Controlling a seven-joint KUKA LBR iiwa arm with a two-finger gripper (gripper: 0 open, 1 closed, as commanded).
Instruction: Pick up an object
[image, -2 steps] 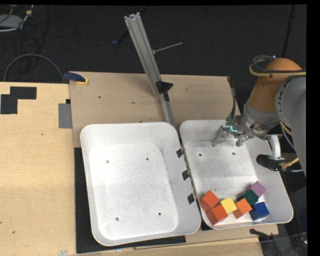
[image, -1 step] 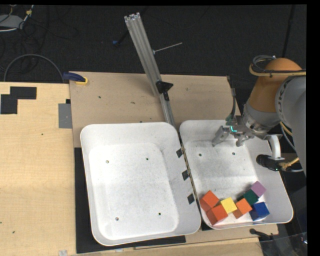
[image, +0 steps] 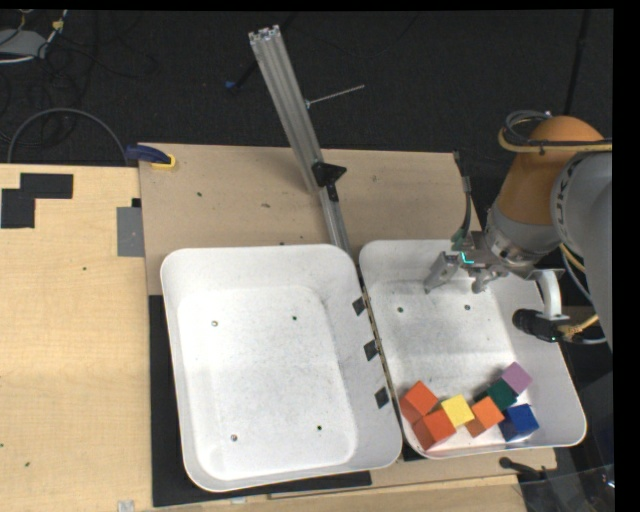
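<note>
Gripper (image: 459, 271) hovering over the right bin (image: 440, 320), nothing grasped.

The two grey fingers (image: 440, 272) are splaying apart, released, above bare speckled white plastic. Small matte blocks (image: 468, 405) are clustering in the bin's near corner on the wooden table (image: 230, 195), well apart from the gripper: orange, red, yellow, green, blue, purple, cube-shaped, tilted various ways.

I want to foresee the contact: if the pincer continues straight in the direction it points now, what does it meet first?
The pincer points down over the far part of the right bin. It would probably first meet that bin's bare white floor; the coloured blocks lie nearer the camera, off this line. Depth is uncertain.
</note>
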